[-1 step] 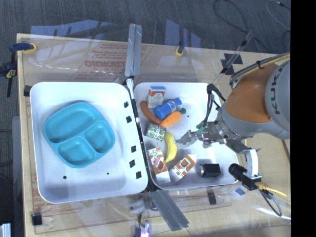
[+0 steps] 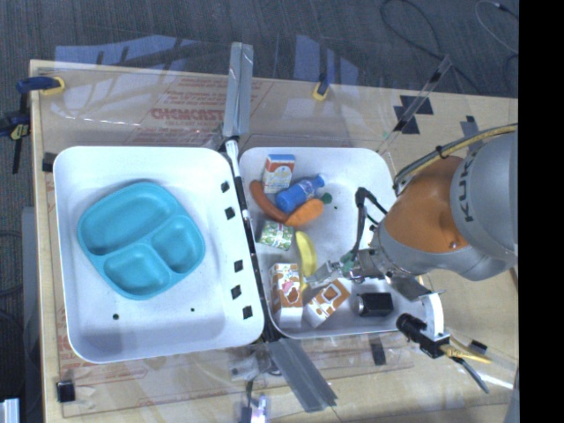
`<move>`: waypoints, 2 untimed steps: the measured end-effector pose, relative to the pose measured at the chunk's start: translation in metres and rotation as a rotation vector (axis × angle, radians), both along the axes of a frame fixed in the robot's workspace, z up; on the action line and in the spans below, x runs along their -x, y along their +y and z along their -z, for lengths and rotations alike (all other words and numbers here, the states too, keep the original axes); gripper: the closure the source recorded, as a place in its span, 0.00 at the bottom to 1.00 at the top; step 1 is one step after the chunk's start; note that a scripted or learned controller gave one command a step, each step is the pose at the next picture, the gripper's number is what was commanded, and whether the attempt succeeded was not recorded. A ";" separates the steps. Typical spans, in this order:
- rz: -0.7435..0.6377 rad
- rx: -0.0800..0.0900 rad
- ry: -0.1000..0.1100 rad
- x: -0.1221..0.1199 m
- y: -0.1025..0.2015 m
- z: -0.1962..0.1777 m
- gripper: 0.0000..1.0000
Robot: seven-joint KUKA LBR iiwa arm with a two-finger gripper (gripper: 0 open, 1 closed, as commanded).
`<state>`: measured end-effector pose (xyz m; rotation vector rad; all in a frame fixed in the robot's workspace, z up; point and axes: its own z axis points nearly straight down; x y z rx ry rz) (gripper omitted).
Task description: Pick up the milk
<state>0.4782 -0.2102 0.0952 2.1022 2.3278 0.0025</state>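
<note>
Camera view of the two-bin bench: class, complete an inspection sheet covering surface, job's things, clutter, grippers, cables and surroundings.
Surface: wooden bench bearing left bin and right bin.
Job's things: milk carton at right bin's far end; which carton is the milk is uncertain.
Clutter: blue tray in left bin; blue bottle, carrot, banana, two brown cartons in right bin.
Grippers: gripper low beside the brown cartons; finger state unclear.
Cables: black cable by wrist.
Surroundings: dark floor.

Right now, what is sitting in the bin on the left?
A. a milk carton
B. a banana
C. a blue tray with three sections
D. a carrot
C: the left bin holds the blue tray, while the banana lies in the right bin.
</note>
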 end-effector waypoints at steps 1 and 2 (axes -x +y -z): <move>-0.007 0.002 -0.002 -0.002 0.000 -0.010 1.00; -0.071 -0.004 0.008 0.001 0.001 -0.002 1.00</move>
